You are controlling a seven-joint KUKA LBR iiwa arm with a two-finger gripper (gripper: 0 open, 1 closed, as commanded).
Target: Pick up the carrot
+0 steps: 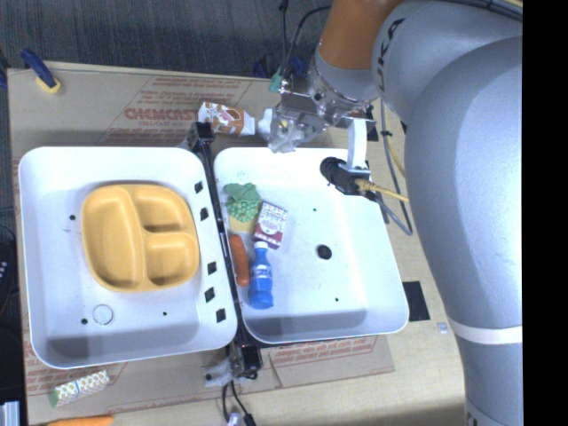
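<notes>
Cardboard-covered bench (169,91) under two white bins (53,176), a small packet (82,386) near its front-left corner.

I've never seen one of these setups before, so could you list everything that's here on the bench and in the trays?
Shallow white plastic bins: two, side by side on the bench.
Yellow divided plastic plate: one, left bin.
Slim orange carrot: one, right bin, along its left wall.
Blue plastic bottle: one, right of the carrot.
Green leafy toy vegetable: one, above the carrot.
Small red-and-white packet: one, above the bottle.
Brown-and-white carton: one, on the bench behind the bins.
Grey arm with orange band: one, from the right.
Pincer: one, above the right bin's back edge.
</notes>
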